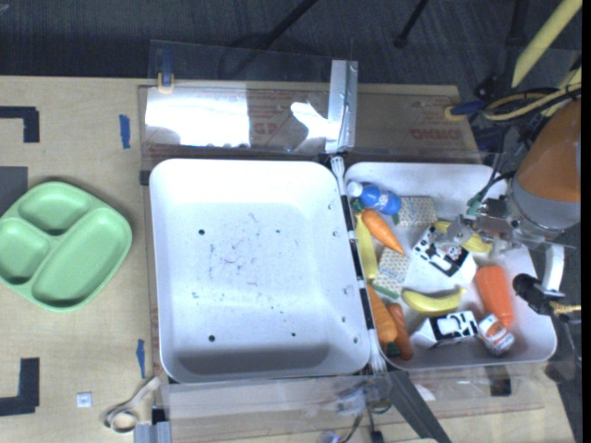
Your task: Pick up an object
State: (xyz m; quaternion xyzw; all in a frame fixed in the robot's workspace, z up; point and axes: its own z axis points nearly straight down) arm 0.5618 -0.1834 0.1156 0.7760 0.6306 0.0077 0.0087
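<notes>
I take the yellow banana (432,298) in the right bin (531,351) as my landmark. The gripper (459,239) sits above and just right of it, low over a black-and-white patterned piece (438,251); from this angle I cannot tell how the tool is set, or whether it has anything. An orange bottle (496,293) lies just right of the banana, and a black-and-white box (453,327) just below it. A carrot (380,230) lies up and to its left, a blue-capped item (373,197) beyond that. Well left of the banana I see the left bin (249,266), and a green divided plate (61,244) farther left on the bench
</notes>
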